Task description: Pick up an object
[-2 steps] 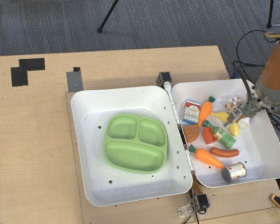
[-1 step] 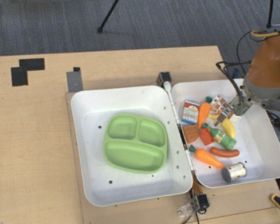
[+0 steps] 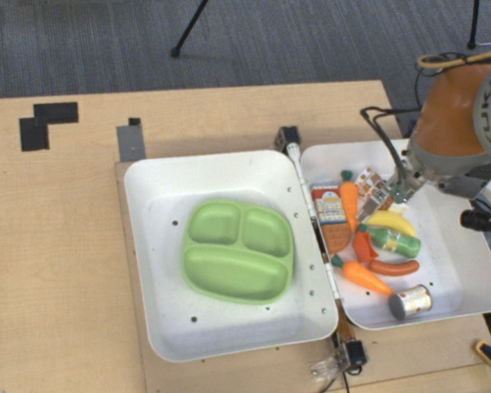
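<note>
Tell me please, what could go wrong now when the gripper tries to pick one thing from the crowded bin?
1. The gripper sits over a tight heap: banana, green bottle and upright carrot touch or overlap, so it may catch two things, or none.
2. The silver can lies on its side near the right bin's front wall; a nudge could likely roll it.

Bright, even overhead light; soft shadows, sharp focus, mild glare.

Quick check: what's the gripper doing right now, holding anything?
Gripper: low in the right bin over the toy food pile, by the banana; grip state cannot be told.
</note>
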Controlling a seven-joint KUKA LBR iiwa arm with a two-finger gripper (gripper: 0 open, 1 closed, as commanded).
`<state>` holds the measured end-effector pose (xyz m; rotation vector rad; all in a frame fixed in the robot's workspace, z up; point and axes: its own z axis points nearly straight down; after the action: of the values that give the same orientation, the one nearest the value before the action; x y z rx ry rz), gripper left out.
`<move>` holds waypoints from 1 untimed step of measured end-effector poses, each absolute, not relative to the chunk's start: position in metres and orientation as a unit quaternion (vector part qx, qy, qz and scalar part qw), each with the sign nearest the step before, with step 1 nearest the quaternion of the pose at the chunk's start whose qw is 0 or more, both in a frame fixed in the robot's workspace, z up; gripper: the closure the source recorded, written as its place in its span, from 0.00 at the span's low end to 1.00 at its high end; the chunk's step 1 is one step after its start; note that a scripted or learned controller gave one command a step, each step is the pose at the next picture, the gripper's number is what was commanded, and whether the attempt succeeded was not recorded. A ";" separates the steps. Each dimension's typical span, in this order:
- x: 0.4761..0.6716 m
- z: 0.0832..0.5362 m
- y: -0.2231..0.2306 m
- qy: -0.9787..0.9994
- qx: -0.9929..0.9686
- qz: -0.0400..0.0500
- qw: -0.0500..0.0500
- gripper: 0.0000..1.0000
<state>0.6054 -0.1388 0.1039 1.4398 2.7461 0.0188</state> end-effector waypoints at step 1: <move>0.595 0.095 -0.137 0.883 0.470 0.001 0.009 0.00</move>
<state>0.5954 -0.1370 0.0945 1.4678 2.7571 0.0041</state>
